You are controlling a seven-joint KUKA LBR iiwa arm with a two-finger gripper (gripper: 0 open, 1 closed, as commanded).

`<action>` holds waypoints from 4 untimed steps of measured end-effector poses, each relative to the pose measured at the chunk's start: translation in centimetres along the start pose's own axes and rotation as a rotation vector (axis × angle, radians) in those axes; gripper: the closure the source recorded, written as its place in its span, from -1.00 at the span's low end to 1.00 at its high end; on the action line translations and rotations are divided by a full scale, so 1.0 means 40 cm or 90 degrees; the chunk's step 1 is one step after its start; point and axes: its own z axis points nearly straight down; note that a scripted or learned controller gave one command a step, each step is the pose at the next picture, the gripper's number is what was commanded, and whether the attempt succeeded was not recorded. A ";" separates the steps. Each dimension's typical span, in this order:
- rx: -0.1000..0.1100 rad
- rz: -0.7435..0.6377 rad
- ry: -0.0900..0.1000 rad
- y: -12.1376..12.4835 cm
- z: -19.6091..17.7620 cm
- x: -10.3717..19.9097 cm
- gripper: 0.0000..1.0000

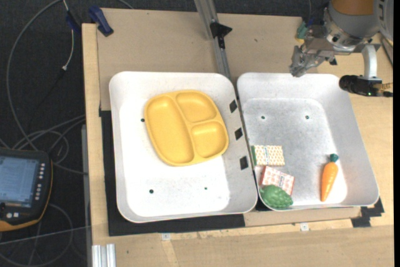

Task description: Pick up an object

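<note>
The pick is not yet made, judging by how everything is lying. The arm is reaching in from about two o'clock, and its claw is hanging over the far rim of the right bin, near that bin's twelve o'clock edge. Nothing is showing between its tips, so it is carrying no object; whether it is spread or clenched is too small and dark to tell.

All the candidate objects are sitting untouched at the opposite end of the right bin, toward six o'clock. A toy carrot is lying near the five o'clock corner, apart from the others. A small patterned packet is lying near the bin's left wall, with a red-and-white packet just below it and a green leafy toy touching that one, at the seven o'clock corner. The left bin is holding a yellow divided tray.

What is remaining, by my reading, is nearly the whole job: travelling toward six o'clock over the worktop, descending onto one item, closing and lifting. The carrot, standing alone, is looking like the easier target; the three clustered items are crowding one another.
</note>
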 end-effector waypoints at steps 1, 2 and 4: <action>0.004 -0.002 0.002 -0.062 0.018 0.111 1.00; 0.005 -0.003 0.003 -0.105 0.043 0.245 1.00; 0.005 -0.003 0.002 -0.193 0.034 0.487 1.00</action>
